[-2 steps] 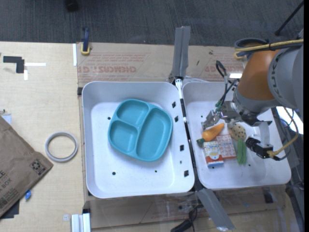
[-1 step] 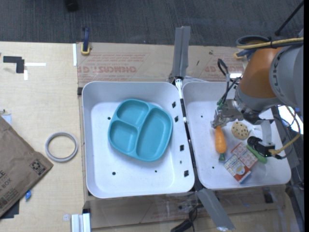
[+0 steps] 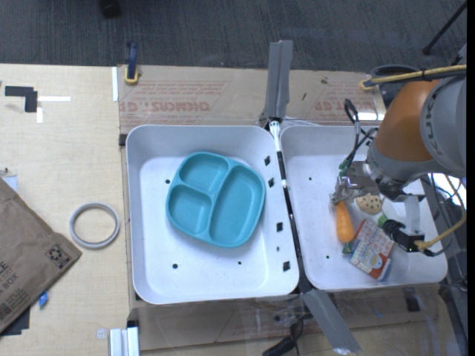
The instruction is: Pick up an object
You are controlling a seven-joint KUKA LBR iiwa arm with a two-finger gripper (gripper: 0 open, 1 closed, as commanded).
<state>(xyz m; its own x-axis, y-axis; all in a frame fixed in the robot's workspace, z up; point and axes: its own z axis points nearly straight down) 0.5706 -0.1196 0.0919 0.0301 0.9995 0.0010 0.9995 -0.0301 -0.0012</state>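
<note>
Reaching arm: the grey arm (image 3: 438,124) with its orange band (image 3: 404,128) comes in from 3 o'clock and bends down over the right bin.
Gripper: the gripper (image 3: 355,191) hangs low inside the right bin, toward the bin's 12 o'clock half, just above the cluster of objects; whether it is released or clenched cannot be told from this slant, as the wrist body hides the tips.
Right bin: the right bin (image 3: 312,221) is a shallow white tray at 3 o'clock of the bench, touching the left bin along their shared edge.
Orange object: an orange carrot-like object (image 3: 344,223) lies in the right bin directly at 6 o'clock of the gripper, long axis running 12 to 6; contact with the gripper cannot be judged.
Speckled piece: a pale speckled piece (image 3: 369,203) sits at 1 o'clock of the orange object, just beside the gripper.
Printed packet: a flat printed packet (image 3: 369,249) lies tilted at 4 o'clock of the orange object, touching or nearly touching it.
Left bin: the left bin (image 3: 148,213) holds a blue divided plate (image 3: 215,199) with three compartments, near the bin's middle.
Bench outside bins: a tape ring (image 3: 94,224) lies at 9 o'clock of the left bin, a brown cardboard box (image 3: 26,254) at 8 o'clock.
</note>
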